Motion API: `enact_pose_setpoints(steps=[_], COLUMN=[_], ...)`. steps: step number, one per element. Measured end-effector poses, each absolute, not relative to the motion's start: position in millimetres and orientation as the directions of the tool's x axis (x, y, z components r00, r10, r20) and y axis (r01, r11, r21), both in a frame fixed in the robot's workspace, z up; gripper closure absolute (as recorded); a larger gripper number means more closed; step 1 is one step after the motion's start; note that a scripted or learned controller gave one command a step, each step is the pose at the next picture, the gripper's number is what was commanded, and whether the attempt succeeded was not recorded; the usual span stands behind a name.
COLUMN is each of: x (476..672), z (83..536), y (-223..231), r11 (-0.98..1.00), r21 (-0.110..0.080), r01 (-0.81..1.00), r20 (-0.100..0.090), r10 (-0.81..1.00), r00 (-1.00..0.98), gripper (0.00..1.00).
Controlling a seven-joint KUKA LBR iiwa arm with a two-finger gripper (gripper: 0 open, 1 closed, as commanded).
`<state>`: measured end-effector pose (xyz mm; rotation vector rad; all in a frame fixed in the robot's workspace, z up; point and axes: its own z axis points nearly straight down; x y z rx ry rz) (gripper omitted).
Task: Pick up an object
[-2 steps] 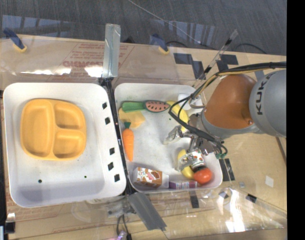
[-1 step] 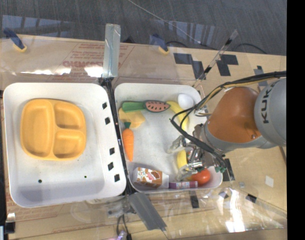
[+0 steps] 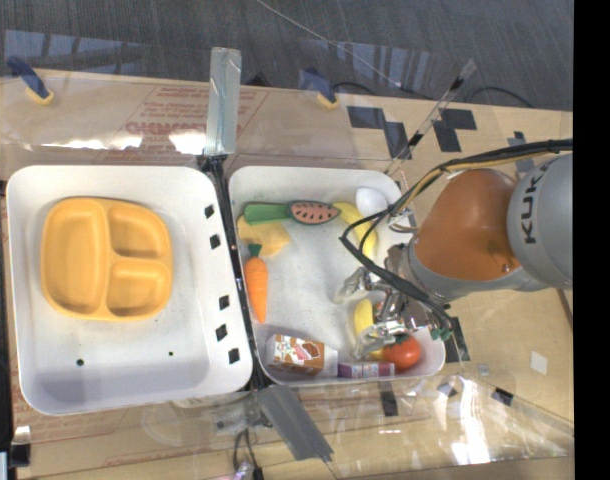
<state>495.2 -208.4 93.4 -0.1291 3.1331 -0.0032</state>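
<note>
The end effector (image 3: 383, 313) hangs low in the right bin (image 3: 315, 183), near its front right corner; whether it is apart or together, I cannot tell. A yellow banana (image 3: 363, 318) lies right under it, long axis front to back, a red tomato (image 3: 405, 353) just beside. The counter (image 3: 105, 118) around is roomy.

Yellow divided plate (image 3: 105, 258) in left bin (image 3: 30, 368); brown cardboard (image 3: 135, 118) under clear plastic sheeting.
</note>
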Motion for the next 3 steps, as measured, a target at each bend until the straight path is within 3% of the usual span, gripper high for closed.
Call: enact_pose_setpoints(steps=[1, 2, 3], x=[630.2, 638.1, 654.2], z=[92.8, 237.3, 102.7], y=[-168.3, -211.6, -208.8], r11=[0.997, 0.999, 1.0], r21=[0.002, -0.007, 0.004], r01=[0.075, -0.046, -0.004], r20=[-0.001, -0.014, 0.01], r10=[0.075, -0.046, -0.004], r00=[-0.997, -0.999, -1.0], gripper=[0.0, 0.0, 0.0])
